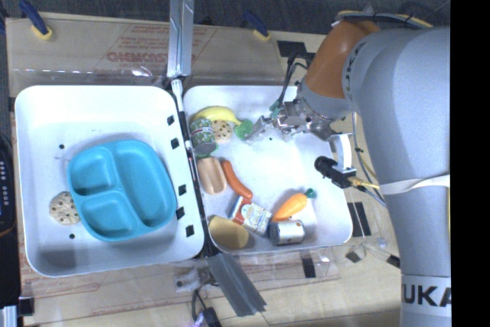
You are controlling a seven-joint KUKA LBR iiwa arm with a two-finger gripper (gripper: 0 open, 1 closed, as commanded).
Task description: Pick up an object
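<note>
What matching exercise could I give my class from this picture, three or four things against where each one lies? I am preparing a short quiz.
Things:
1. cookie
2. blue plate
3. carrot
4. banana

Places:
A. right bin, top left area
B. left bin, middle
C. left bin, by the left wall, beside the plate
D. right bin, lower right, above a small can

Pairs: 1-C, 2-B, 3-D, 4-A

**Colours logged at the bins**

Both bins [31,165] were white. The divided plate [120,188] was sky blue; the cookie [64,207] beside it tan, dark-speckled. Banana [217,116] yellow, carrot [292,205] orange with green top, sausage [236,180] orange-red. My arm [402,103] was grey, banded orange.
</note>
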